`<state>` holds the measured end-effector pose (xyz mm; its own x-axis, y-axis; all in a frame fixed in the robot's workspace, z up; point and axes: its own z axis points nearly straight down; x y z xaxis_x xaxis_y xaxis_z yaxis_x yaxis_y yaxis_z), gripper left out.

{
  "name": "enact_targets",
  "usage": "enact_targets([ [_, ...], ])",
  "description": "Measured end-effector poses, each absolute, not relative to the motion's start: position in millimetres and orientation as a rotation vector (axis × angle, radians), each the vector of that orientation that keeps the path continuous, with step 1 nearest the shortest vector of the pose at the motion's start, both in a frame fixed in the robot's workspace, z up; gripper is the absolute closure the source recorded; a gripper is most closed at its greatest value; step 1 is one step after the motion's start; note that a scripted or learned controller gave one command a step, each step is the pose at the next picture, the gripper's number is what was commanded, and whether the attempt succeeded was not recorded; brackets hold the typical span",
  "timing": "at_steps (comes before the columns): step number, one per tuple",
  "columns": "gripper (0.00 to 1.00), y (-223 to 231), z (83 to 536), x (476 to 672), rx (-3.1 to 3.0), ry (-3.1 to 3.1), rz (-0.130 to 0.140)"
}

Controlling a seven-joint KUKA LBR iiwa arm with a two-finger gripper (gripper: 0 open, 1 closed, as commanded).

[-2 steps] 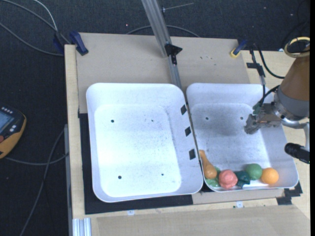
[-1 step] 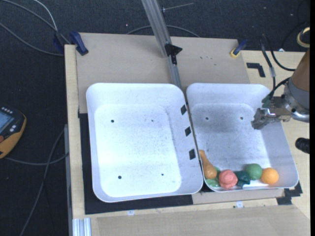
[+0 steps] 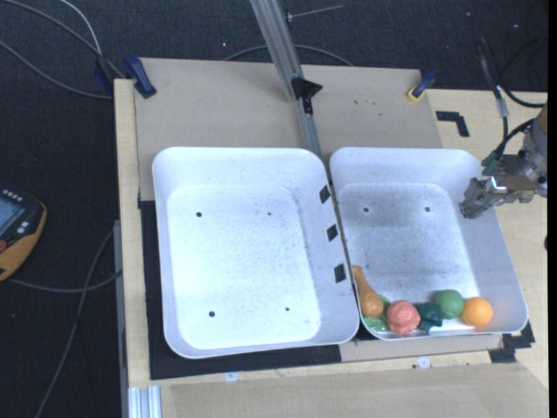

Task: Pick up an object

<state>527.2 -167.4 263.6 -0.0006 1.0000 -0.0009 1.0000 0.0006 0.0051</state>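
Two bins: white, shallow, side by side on bench; left bin (image 3: pixel 178 177), right bin (image 3: pixel 500 251). Set touching along middle, prob. so arm can move things from one to other w/o long travel.
Left bin floor: only dark specks and a few small holes seen.
Objects: all in right bin, crowded along near wall. Judged: floor slopes or things rolled there, so lie packed in low corner.
Orange ball (image 3: pixel 477 311): near-right corner, touching green ball (image 3: pixel 448 302) on its left.
Pink-red lumpy piece (image 3: pixel 402 316): left of green ball; dark teal piece (image 3: pixel 430 315) between, partly hidden.
Carrot-like piece (image 3: pixel 367 296): orange, long, leaning along left wall of right bin, near end by pink piece.
Gripper (image 3: pixel 476 200): at right wall of right bin, about mid-way far to near, low over rim. Fingers too small and blurred, so cannot tell if wide or narrow; nothing seen held.
Gap: gripper well apart from objects; all lie nearer and more left.
Step (judged): approach, pick not yet done.
Next move (judged): go toward near wall, come down on one piece; orange ball closest.
Risk (judged): pieces touch each other and wall, little room for fingers; round ones may roll away.
Clamps: blue clamp (image 3: pixel 139 77) far-left, yellow-blue clamp (image 3: pixel 423 84) far-right, prob. holding board to bench.
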Motion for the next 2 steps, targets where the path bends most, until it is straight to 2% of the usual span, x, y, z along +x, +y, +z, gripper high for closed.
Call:
enact_targets([
  [1, 1.00, -167, 285, 527.6, 2.219, 2.220, 0.002],
  [2, 1.00, -106, 281, 534.4, 2.216, 2.227, 0.002],
])
